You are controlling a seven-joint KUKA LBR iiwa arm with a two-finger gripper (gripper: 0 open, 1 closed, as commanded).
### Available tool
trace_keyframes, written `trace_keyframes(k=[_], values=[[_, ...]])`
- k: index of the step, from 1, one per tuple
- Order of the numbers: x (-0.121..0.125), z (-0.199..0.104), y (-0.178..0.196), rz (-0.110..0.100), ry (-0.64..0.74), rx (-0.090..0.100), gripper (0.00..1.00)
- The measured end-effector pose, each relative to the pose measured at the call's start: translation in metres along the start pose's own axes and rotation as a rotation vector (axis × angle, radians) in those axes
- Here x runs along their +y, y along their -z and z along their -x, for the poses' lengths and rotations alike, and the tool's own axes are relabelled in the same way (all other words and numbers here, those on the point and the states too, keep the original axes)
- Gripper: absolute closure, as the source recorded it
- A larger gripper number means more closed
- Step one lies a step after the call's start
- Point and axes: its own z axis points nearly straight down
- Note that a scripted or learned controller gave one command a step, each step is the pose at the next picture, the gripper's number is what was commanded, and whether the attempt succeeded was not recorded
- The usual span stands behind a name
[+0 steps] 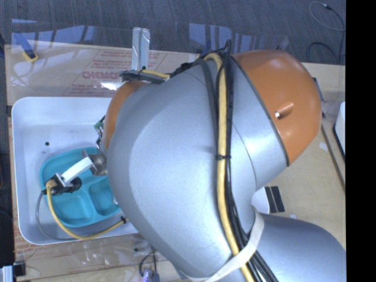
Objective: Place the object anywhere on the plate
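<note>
- Where it reaches in from the right, the arm (194, 157) takes up most of the view: grey shell, orange band (282, 98) at upper right, black and yellow cables strapped down its length. It hangs over the right part of the left bin.
- Bench (329, 163): pale top, showing along the right side past the arm.
- Brown sheet (88, 69): lies flat behind the bin, with red print on it (too small to read).
- Left bin (35, 122): white and shallow. Its left wall and back-left floor are in plain sight, while its right part lies under the arm.
- Plate (70, 207): blue, split into compartments, resting on the bin floor in the front half, near the left wall. Its right edge runs under the arm.
- Gripper (98, 162): just a little of it shows at the arm's left edge, above the plate's back-right rim. Whether it is released, clenched or grasping anything cannot be told.
- Object: its place cannot be told. A small green scrap (99, 126) peeks out at the arm's edge, behind the plate, and it is too slight to identify.
</note>
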Motion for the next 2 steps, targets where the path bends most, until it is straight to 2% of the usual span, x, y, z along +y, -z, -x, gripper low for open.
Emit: trace_keyframes(k=[1, 2], values=[[0.0, -0.003, 0.012, 0.001, 0.007, 0.008, 1.0], [0.084, -0.001, 0.1, 0.004, 0.071, -0.001, 1.0]])
